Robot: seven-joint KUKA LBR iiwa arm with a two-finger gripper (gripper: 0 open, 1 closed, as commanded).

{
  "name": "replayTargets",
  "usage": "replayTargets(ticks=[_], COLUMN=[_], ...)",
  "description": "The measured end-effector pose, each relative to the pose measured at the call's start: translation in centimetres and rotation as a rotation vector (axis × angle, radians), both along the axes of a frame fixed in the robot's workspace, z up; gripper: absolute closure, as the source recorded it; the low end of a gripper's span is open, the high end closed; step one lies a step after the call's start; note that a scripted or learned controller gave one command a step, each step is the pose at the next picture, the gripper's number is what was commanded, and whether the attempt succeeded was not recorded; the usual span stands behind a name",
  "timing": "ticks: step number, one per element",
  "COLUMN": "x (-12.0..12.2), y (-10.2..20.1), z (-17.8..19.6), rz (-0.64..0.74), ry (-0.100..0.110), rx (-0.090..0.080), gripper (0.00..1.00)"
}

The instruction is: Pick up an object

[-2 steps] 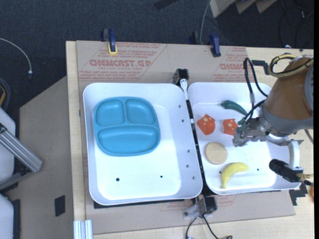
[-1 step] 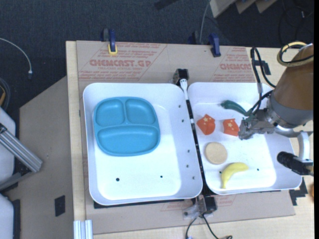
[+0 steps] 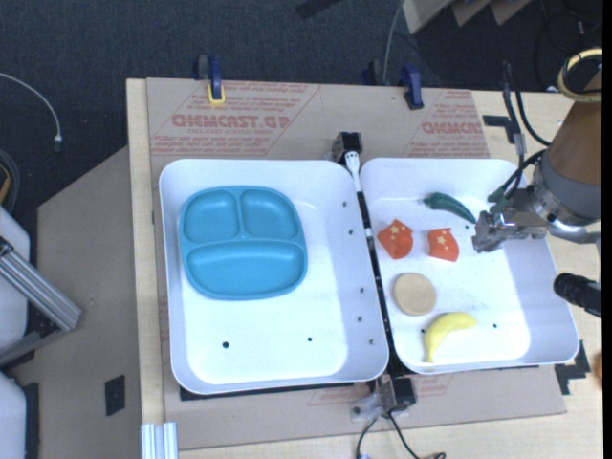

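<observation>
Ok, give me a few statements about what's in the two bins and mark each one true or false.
1. The blue divided plate lies in the left bin. True.
2. The banana lies on the blue plate. False: it lies in the right bin, near the front.
3. Two red strawberries lie side by side in the right bin. True.
4. The round tan cookie lies behind the green pepper. False: it lies in front, near the banana.
</observation>
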State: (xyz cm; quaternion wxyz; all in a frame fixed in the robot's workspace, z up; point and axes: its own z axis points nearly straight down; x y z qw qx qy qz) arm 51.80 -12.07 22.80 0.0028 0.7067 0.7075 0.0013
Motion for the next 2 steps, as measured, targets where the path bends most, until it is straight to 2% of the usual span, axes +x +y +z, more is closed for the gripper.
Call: replayTargets(ticks=[2], x=[4.0], y=[9.5], z=[1.1], rz=[0.002], ry=[0.002], rx=[0.002], gripper=[1.00])
